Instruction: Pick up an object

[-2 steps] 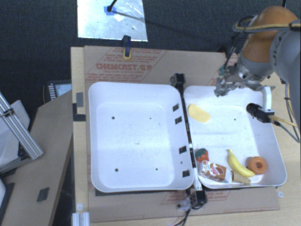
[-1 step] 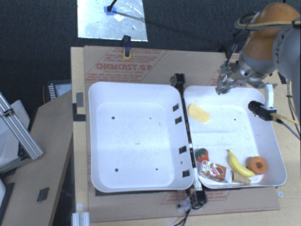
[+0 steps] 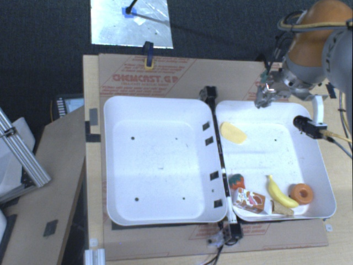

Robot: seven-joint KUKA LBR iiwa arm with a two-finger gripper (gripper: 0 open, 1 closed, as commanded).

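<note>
- Camera view is looking down at a slant on the tabletop (image 3: 309,120), which is carrying a brown cardboard sheet (image 3: 182,76) with two shallow white bins sitting side by side on it.
- Grey arm (image 3: 325,32) with its orange band is reaching in from the right side of the picture and is hanging over the far rim of the right bin (image 3: 276,148).
- Left bin (image 3: 157,159) is sitting just beside the right one, touching it along the middle divider.
- Crinkled silver sheet (image 3: 129,15) is lying on the dark floor beyond the cardboard, well apart from the bins.
- End effector (image 3: 265,97) is pointing down near the far left corner of the right bin; it is too small and blurred to say whether it is apart or together, so I cannot tell, and nothing is showing in it.
- Candidate objects are all lying in the right bin: a banana (image 3: 278,195) and a printed packet (image 3: 251,200) near the front edge, a pale yellow chip-like piece (image 3: 233,132) nearest the end effector, an orange ring (image 3: 301,193) in the front right corner, and a small red and green item (image 3: 236,181) against the divider.
- Task is looking barely begun: no object is lifted, so the approach, the closing and the lift are all remaining, with the yellow piece seeming the likeliest target.
</note>
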